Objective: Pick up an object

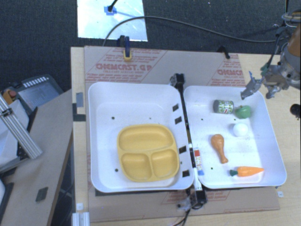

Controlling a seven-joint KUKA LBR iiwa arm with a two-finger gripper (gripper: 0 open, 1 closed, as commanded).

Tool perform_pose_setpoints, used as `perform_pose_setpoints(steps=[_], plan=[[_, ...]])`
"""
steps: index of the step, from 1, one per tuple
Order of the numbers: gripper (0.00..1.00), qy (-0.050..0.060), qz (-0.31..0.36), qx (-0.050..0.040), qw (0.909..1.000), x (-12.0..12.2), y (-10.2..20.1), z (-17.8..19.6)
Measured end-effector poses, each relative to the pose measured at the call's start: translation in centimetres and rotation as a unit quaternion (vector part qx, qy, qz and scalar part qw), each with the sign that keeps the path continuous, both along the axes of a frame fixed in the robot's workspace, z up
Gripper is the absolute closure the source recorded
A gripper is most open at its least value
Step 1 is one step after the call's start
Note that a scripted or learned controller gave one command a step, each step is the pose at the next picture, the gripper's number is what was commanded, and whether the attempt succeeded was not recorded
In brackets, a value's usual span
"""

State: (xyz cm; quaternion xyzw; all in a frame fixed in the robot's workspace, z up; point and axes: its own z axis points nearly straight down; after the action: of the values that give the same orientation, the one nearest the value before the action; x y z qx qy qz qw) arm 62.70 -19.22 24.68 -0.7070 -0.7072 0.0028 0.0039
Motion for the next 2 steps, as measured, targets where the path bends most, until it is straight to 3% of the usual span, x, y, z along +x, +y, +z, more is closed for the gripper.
perform_pose_setpoints(steps=[1, 2], plan=[[0.0, -0.006, 0.001, -0.0012, 1.0, 0.2, 0.1, 0.8], [0.0, -0.004, 0.0, -0.0008, 1.0, 0.0, -0.3, -5.4]])
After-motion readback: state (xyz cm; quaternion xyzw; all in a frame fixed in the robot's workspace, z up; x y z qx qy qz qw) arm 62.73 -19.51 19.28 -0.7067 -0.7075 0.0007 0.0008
